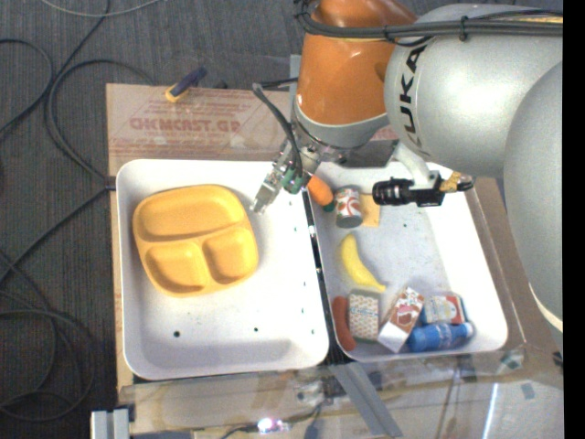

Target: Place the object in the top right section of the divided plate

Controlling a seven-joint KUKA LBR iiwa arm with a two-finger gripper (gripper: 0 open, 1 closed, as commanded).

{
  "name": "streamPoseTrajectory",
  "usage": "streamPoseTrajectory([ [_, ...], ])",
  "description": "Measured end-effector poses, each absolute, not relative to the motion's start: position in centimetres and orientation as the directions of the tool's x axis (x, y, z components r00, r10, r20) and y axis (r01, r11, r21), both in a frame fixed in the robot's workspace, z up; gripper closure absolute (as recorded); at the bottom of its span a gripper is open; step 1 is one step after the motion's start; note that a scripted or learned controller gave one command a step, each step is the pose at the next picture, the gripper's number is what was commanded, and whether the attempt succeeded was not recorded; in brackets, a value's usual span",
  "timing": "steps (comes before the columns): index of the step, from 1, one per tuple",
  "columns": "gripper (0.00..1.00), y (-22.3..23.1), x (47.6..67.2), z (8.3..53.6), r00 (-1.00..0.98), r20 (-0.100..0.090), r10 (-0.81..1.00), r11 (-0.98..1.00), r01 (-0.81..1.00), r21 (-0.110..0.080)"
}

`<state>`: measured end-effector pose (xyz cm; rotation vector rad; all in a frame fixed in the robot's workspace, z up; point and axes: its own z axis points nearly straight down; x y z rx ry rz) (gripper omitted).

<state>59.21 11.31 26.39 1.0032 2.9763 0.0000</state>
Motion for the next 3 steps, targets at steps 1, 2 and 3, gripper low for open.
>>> streamPoseTrajectory([
  [1, 1.00, 12.6, 53.6, 15.1, -0.636, 0.003, 0.772, 0.636, 0.772, -0.003],
  [2, 1.00, 14.5, 54.4, 24.7, -0.468, -0.003, 0.884, 0.468, 0.884, -0.003],
  [3, 1.00, 12.1, 50.5, 10.1, -0.456, 0.001, 0.890, 0.456, 0.890, -0.005],
])
